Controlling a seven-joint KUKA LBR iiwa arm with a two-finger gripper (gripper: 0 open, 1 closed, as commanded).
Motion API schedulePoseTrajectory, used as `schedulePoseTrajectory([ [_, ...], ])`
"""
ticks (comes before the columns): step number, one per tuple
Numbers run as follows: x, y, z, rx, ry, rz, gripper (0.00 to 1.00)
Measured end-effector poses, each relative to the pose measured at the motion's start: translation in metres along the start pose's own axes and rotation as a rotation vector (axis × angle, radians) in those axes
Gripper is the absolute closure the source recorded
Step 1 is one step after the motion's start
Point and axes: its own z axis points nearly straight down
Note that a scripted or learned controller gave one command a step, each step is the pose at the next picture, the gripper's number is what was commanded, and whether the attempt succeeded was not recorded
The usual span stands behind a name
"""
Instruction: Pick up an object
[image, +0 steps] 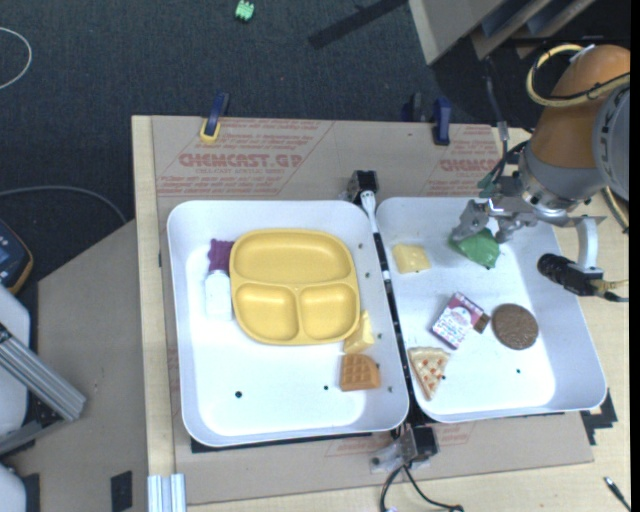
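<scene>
Camera view: claw at upper right of frame, just above green item in right bin; item touches its tips, slightly lower-left. Open/closed: can't tell.

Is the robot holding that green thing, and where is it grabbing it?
It cannot be told. The tool sits right over the top of the green object in the right bin, but the picture doesn't show whether it actually grips it.
</scene>
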Motion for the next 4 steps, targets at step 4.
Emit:
schedulePoseTrajectory([
  [4,0.089,-0.018,-0.07,0.006,0.004,-0.005,1.0],
])
